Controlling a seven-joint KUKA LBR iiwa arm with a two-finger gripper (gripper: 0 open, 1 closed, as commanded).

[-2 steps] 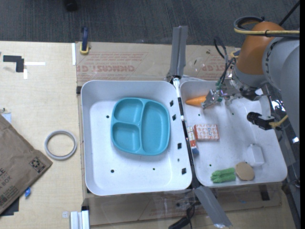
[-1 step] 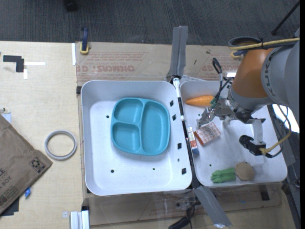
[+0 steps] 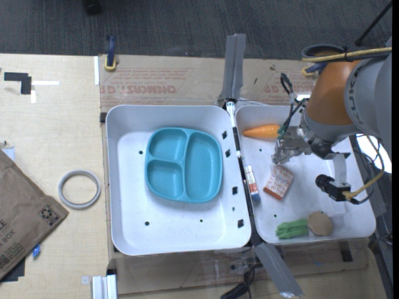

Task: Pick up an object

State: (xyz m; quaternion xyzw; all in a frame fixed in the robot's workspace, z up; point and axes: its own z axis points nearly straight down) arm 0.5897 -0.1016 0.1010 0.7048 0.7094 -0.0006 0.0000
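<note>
Gripper [image 3: 284, 155] hangs just above the small packet [image 3: 278, 182] in the right bin [image 3: 358, 226], likely lining up; its grip state cannot be told.

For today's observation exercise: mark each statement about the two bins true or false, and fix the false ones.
1. The plate lies in the left bin. True.
2. The carrot lies in the left bin. False: it lies in the right bin.
3. The claw is above the right bin. True.
4. The plate is red. False: it is blue.
5. A tape ring lies outside the bins. True.
</note>
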